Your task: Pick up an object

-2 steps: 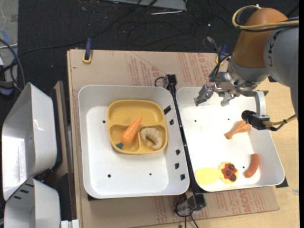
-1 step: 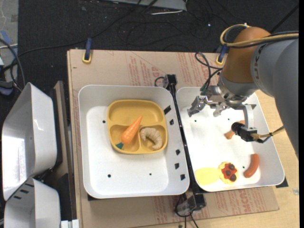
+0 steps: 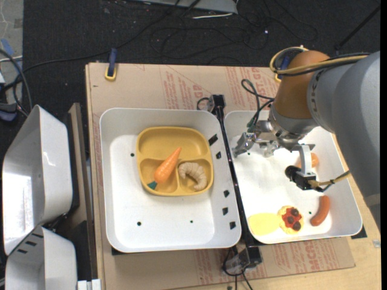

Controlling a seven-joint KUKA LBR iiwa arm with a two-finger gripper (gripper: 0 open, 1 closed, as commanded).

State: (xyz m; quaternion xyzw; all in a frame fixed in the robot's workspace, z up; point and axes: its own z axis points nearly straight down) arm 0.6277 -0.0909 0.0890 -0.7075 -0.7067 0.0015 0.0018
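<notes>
Glossy yellow plastic divided plate [image 3: 147,142]: smooth tapered orange carrot [image 3: 167,165], ridged curled beige shrimp [image 3: 193,174] inside. Right of plate: metal two-finger gripper [image 3: 249,142], grip state cannot be told; glossy orange-red sausage [image 3: 320,210].

Cardboard-topped bench [image 3: 181,83], two shallow white bins directly on it, left bin [image 3: 115,186] and right bin [image 3: 351,216] touching side by side, a yellow-handled tool [image 3: 110,65] at the far left corner
</notes>
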